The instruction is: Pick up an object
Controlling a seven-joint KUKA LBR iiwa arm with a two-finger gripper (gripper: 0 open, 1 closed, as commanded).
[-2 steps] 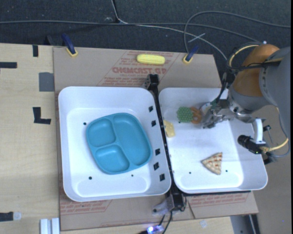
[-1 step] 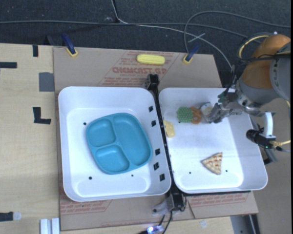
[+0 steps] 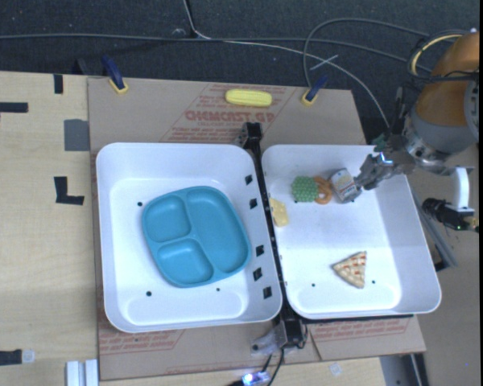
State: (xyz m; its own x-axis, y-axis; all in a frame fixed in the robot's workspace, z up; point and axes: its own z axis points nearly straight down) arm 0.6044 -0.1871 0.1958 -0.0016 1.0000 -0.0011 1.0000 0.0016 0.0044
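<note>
Cardboard lay under two shallow white bins on the wooden surface. Nearest the front edge, the left bin held a blue divided plate, set a little askew near its middle. In the right bin, toward its front right corner, lay a pizza slice toy, flat on the floor and well apart from everything else. Against that bin's left wall, just beside the black clips that join the two bins, sat a small pale yellow piece. Farther back, near the bin's rear half, a green knobbly toy rested with an orange ring-shaped piece touching its right side. The gripper had its tip down just to the right of that orange piece, touching or nearly touching it; a small grey block showed at the tip, but whether the fingers were spread or closed, or had hold of anything, could not be told at this slant. The grey arm with its orange band reached in over the bin's right rear corner. Beyond the bins, near the cardboard's back edge, lay a yellow banana-like toy between two blue-and-yellow clamps.
</note>
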